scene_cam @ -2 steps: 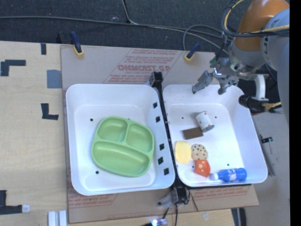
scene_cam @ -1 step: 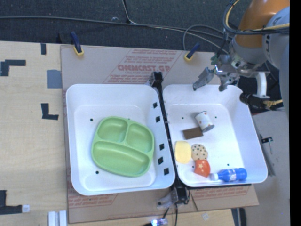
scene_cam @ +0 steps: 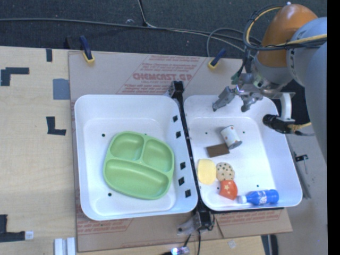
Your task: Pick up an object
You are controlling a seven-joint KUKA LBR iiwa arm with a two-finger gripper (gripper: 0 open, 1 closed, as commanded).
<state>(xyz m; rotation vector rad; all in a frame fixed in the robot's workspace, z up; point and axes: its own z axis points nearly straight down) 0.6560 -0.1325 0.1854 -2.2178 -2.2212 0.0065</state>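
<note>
Nothing has been picked up yet, judging by how things lie: the two-finger metal claw point(scene_cam: 234, 100) hangs over the far edge of the right-hand shallow white bin point(scene_cam: 281, 158), its fingers spread wide apart with nothing between them. All the candidate things rest on the bin floor below and nearer the camera. The closest to the claw is a small white cylinder with a dark band point(scene_cam: 230, 135), lying near the middle of the bin, apart from the fingers. Just in front of it lies a flat brown rectangular block point(scene_cam: 218, 151). Toward the near wall sit a soft yellow rounded piece point(scene_cam: 206, 171), a tan speckled cookie-shaped toy point(scene_cam: 225, 170) touching or just beside it, a small red-orange toy point(scene_cam: 228, 189) and a blue and white plastic bottle point(scene_cam: 258, 197) lying on its side. The left-hand white bin point(scene_cam: 87, 142) holds a green plastic divided tray point(scene_cam: 139, 164), well apart from the arm. What is left is the whole job as I read it: choose one thing, bring the claw down around it, close and lift. The cylinder looks the handiest choice, though being round it may roll away.
</note>
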